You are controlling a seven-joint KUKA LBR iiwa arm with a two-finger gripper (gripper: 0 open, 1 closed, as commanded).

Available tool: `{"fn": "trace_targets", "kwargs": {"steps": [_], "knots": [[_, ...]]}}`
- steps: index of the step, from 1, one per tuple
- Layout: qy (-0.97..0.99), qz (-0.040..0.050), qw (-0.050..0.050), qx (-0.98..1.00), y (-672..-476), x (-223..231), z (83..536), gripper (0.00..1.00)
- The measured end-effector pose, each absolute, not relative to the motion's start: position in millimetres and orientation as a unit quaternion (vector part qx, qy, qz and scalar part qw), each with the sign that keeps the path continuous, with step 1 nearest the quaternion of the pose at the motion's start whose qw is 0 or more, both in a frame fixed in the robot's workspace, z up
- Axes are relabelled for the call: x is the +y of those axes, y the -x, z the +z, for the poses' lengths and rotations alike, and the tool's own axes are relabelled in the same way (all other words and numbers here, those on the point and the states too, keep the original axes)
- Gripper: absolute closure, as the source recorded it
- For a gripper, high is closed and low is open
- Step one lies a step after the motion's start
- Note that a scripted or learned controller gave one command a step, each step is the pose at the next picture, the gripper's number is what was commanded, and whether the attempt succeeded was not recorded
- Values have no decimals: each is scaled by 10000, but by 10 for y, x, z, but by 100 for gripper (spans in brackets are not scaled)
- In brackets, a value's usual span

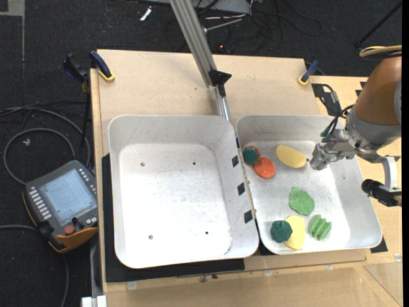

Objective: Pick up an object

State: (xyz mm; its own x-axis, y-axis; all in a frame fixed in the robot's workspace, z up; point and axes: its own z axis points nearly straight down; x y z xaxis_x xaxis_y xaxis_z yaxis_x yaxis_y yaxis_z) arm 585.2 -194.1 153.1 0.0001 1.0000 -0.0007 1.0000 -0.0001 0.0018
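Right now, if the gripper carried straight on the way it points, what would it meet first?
Probably the yellow oval piece: the gripper points toward the view's left, just beside it in the right bin. Height is unclear; it might pass above.

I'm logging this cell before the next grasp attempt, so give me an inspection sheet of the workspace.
Surface: wooden bench with two white bins; left bin speckled.
Job's things: right bin holds a yellow piece, orange-red piece, dark green piece, green leaf shape, ridged green piece, teal piece touching a yellow block.
Clutter: clamps on bench corners.
Grippers: gripper low beside the yellow piece; grip cannot be judged.
Cables: loose cables on floor.
Surroundings: teach pendant, dark carpet.
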Motion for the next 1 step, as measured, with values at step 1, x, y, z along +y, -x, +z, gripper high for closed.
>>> {"fn": "trace_targets", "kwargs": {"steps": [1], "knots": [[-7061, 15, 34, 7081, -5965, -1955, 2032, 100]]}}
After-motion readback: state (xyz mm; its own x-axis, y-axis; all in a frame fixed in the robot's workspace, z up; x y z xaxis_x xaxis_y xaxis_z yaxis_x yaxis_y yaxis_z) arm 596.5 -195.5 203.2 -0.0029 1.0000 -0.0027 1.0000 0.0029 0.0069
